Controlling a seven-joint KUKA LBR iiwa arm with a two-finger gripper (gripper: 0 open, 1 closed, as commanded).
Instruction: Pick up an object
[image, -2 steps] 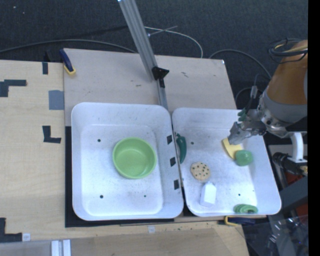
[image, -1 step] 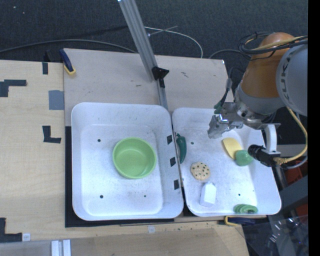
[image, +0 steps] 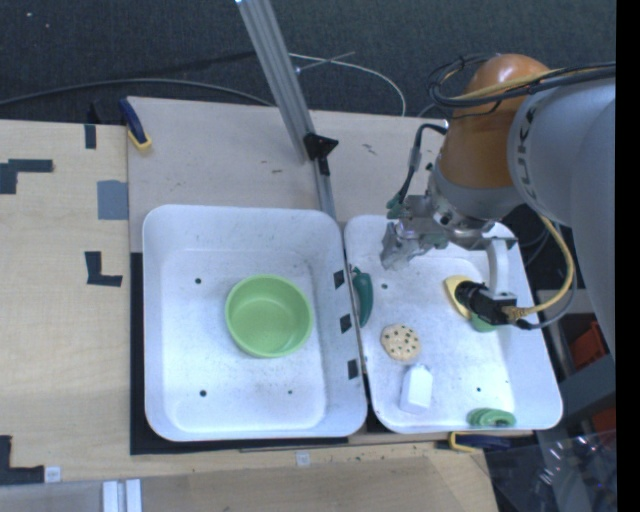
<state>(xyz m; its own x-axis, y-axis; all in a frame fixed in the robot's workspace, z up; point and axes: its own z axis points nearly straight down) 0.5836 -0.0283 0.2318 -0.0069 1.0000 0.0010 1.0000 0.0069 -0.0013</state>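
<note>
The grey arm (image: 565, 140) reaches in from the right and hangs its tool (image: 400, 246) over the upper left part of the right bin (image: 535, 375). Whether the tool is spread or pressed together cannot be told from this slant. Nearest to it is a dark green piece (image: 361, 297) leaning against that bin's left wall. A round speckled cookie (image: 401, 343) lies on the bin floor, apart from the tool, with a small white block (image: 417, 388) just beside it. A green disc (image: 492, 418) sits at the bin's near right rim (partly over the edge, it seems). The left bin (image: 180, 300) on the bench (image: 60, 330) holds a light green bowl (image: 268, 316), upright, near its middle.
</note>
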